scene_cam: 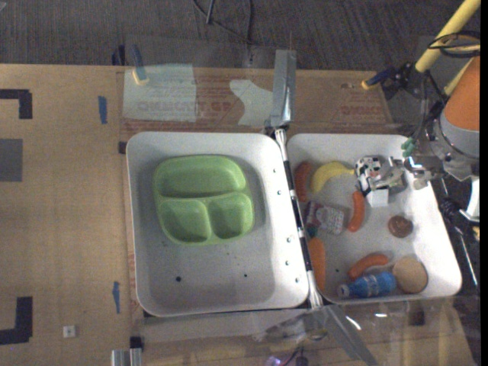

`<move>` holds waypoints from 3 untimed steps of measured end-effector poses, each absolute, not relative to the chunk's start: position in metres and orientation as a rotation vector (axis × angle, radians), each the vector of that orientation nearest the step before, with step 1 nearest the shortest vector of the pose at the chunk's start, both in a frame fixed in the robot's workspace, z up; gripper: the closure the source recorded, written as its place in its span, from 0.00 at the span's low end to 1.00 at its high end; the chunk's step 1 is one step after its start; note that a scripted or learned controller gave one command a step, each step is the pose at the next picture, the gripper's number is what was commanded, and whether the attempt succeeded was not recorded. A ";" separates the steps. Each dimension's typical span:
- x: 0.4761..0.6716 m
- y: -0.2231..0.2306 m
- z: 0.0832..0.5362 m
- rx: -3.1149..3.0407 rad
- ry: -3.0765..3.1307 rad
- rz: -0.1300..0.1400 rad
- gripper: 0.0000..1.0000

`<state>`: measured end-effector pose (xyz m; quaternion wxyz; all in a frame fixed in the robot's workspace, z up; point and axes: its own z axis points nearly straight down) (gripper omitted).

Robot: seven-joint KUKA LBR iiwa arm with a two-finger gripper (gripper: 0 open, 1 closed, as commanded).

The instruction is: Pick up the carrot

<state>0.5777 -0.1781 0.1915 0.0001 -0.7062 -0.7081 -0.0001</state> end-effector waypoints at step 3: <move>0.638 -0.154 0.084 -2.736 -1.483 0.040 0.00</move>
